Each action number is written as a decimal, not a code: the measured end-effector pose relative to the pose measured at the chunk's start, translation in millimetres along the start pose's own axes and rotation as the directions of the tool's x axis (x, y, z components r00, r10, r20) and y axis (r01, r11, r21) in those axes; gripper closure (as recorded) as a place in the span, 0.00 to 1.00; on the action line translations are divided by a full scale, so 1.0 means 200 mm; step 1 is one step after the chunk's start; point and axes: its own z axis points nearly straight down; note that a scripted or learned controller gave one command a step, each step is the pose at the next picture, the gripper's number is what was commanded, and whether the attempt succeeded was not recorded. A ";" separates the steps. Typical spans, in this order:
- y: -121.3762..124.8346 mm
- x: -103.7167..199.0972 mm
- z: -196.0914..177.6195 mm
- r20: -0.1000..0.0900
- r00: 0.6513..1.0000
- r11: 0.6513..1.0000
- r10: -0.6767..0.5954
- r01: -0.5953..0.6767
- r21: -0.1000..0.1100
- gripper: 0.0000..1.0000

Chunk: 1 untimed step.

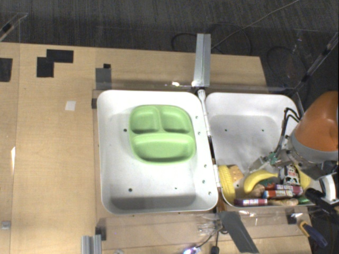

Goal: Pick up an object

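**benchwatcher:** Can't tell whether the jaws are apart or together. The gripper point(275, 160) is low in the right bin point(238, 120), hanging just above the clutter along the near edge.

**kuka_fan:** What's right under it?

**benchwatcher:** A banana point(256, 180), just beside the tip. Corn cob point(226, 178) to its left, a marker point(254, 201) in front, small packets to the right. The left bin point(111, 157) has a green divided plate point(161, 133), well apart from the arm.
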 end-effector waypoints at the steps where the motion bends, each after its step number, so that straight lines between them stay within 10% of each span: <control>1: 0.02 0.00 -0.05 -0.002 1.000 1.000 -0.002 0.002 -0.003 1.00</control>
